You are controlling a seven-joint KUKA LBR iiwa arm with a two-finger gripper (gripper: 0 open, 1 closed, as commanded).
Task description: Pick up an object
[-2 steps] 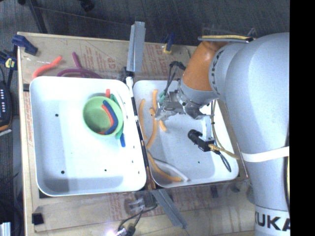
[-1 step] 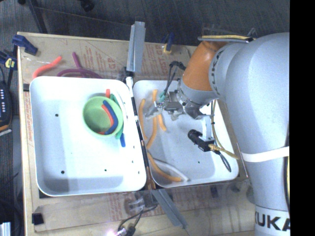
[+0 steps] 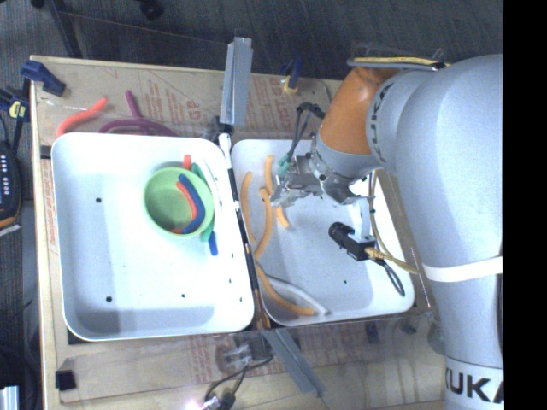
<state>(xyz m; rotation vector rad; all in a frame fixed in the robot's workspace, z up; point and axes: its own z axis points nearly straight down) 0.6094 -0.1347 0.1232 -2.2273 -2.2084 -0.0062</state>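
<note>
My gripper (image 3: 285, 190) hangs low over the back left part of the right bin (image 3: 389, 293), right above a cluster of orange curved strips. One strip (image 3: 269, 174) lies just behind it, another (image 3: 283, 214) just in front, and a longer one (image 3: 263, 229) runs along the bin's left side. A long orange strip (image 3: 278, 295) and a white strip (image 3: 303, 297) lie near the front wall. In the left bin (image 3: 111, 306) a green bowl (image 3: 164, 200) holds a red curved piece (image 3: 187, 199) and a blue one (image 3: 202, 196).
A small blue piece (image 3: 211, 245) lies at the bowl's front edge. Behind the left bin, on the bench, lie a red-orange tube (image 3: 82, 116) and a purple hose (image 3: 137, 127). A grey metal bar (image 3: 235, 79) stands between the bins at the back. The big grey arm covers the right side.
</note>
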